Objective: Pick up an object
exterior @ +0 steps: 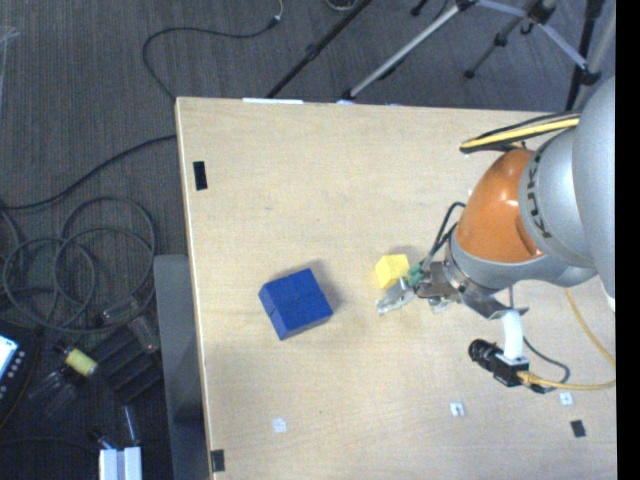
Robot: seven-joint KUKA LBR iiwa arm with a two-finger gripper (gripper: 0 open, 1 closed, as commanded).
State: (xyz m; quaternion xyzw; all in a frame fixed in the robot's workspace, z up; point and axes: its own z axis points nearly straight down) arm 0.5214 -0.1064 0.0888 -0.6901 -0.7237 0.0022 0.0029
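The fingers (pixel 398 298) sit low on the counter (pixel 300 398), touching one small yellow block (pixel 392 269) at its near side; whether they are apart or together cannot be told. One blue block (pixel 296 303) lies just left.

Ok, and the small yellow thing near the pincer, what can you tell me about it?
The yellow block is small and chunky, matte, a plain bright yellow; foam or plastic, I can't say which. It sits flat on the pale wooden bench, right of the larger blue block and apart from it. The pincer reaches in from the right, its tip just below the block's lower edge. Whether they touch is too close to call. The block is not between the fingers.
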